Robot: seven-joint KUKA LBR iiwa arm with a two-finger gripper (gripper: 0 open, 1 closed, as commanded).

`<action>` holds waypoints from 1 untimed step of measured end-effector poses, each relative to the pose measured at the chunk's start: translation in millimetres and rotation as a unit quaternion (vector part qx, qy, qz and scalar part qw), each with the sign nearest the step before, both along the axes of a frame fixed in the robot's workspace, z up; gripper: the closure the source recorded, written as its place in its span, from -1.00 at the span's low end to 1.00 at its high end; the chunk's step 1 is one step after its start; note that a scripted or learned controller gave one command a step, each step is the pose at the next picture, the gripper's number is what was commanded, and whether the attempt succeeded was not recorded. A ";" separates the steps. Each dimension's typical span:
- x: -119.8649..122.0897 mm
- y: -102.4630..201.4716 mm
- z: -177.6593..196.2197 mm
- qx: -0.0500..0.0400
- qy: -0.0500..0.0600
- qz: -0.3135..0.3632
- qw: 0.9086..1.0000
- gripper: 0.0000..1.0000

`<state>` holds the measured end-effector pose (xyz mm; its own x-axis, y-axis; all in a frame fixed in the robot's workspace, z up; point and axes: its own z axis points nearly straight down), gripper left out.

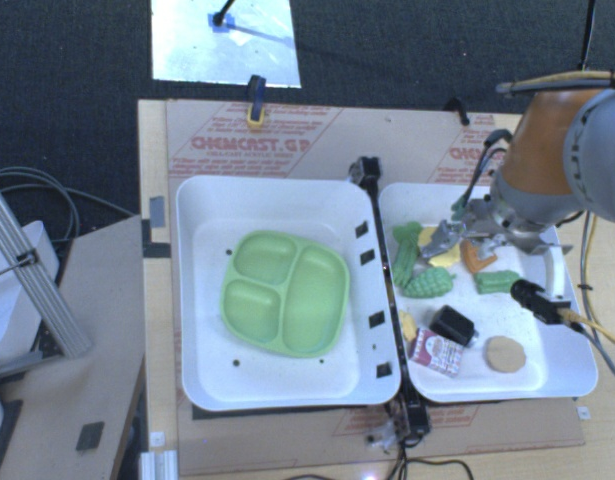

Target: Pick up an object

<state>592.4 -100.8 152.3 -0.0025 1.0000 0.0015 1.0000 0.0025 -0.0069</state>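
We note the tool (442,240) over crowded green pieces (425,282); its grip state cannot be told. A black block (452,324) lies nearby.

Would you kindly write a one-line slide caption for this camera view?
Gripper low over toys in the right bin; green plate in the left bin.

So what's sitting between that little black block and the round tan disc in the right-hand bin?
Nothing: in the camera view, the stretch between the black block and the tan disc is bare white bin floor.
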 end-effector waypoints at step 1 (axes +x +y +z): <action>37.9 6.3 -69.3 -0.001 -0.006 0.001 1.000 -1.00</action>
